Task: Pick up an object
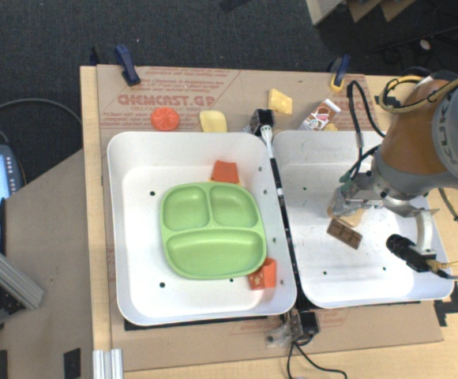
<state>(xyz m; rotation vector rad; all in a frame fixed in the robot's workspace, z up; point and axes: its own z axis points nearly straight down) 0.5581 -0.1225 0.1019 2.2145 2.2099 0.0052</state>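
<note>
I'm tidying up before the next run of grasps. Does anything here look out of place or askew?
Several small things lie outside the bins on the cardboard behind them: an orange round piece, two yellow pieces and a small red-and-white packet. In the left bin, one orange block leans on the green divided plate.

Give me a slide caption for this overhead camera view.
Robot hand over a brown block in the right bin; green divided plate in the left bin.

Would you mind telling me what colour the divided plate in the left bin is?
Light green; the divided plate shows plainly in the camera view.
</note>
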